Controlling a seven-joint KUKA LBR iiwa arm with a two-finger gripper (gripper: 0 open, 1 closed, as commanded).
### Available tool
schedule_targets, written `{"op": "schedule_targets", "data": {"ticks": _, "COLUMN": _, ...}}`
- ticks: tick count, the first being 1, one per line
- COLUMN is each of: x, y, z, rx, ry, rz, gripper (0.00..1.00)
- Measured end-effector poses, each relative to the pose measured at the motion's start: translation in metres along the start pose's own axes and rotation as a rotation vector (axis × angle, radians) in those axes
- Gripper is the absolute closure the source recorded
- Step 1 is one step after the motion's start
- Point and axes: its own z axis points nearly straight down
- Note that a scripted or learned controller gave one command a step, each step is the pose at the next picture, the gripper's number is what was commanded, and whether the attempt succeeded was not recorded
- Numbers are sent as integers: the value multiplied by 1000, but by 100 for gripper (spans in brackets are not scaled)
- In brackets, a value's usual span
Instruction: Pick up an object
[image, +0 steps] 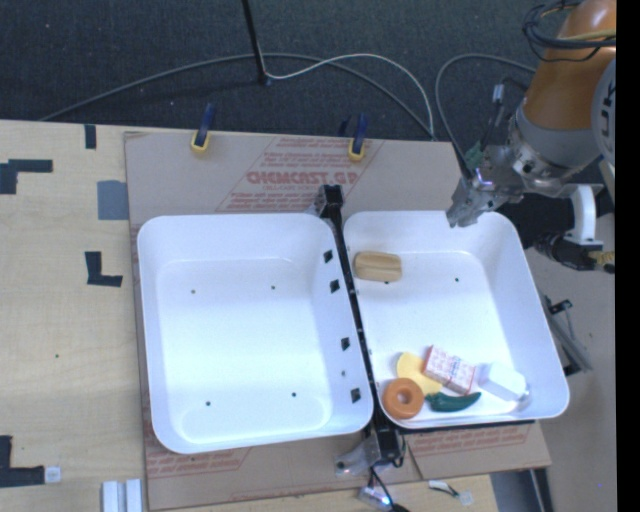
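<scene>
**Ana:** Across the bench (60, 300), why two bins clamped edge to edge?

**Ben:** So things stay corralled, I'd guess. The left bin (240, 330) is bare white; the right bin (500, 270) carries the pickable things.

**Ana:** And the gripper (466, 212)?

**Ben:** It hangs over that bin's far right corner, above the rim, holding nothing. Whether it is apart or together, I cannot tell.

**Ana:** Candidates?

**Ben:** A tan bread roll (377, 266) lies alone near the divider, easiest to reach. The orange ring (404, 398), a red-and-white box (452, 369) and a green pepper (452, 401) crowd the near corner, touching.
</scene>
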Motion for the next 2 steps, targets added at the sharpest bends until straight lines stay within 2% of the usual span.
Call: {"op": "schedule_targets", "data": {"ticks": 2, "x": 90, "y": 10, "z": 19, "rx": 5, "ry": 1, "rz": -3, "gripper": 100}}
